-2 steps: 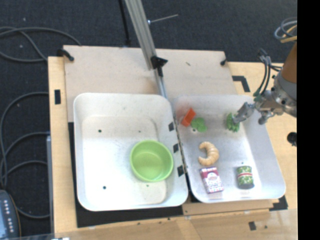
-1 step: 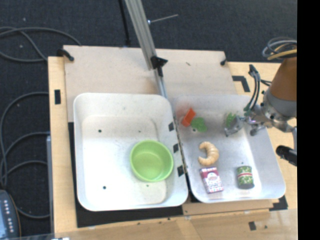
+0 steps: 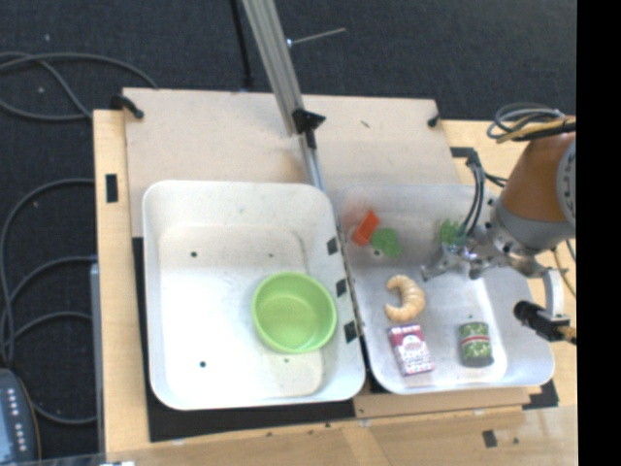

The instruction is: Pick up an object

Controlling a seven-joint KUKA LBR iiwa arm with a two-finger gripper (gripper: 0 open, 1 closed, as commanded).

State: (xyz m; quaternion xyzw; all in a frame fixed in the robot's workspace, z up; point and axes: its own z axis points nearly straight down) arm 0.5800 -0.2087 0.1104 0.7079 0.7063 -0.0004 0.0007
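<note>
We see the gripper (image 3: pixel 458 260) low in the right bin (image 3: pixel 529 367), beside a green piece (image 3: pixel 449 230); we cannot tell its state. Nothing is lifted yet: croissant (image 3: pixel 406 297), red packet (image 3: pixel 411 349) and green can (image 3: pixel 474 344) lie untouched.

A pale wooden tabletop (image 3: pixel 218 144) stands on dark carpeted floor (image 3: pixel 116 27), evenly lit from above. Black cables (image 3: pixel 39 76) loop across the floor at left, and a slanted aluminium rail (image 3: pixel 272 47) rises from the far side.
</note>
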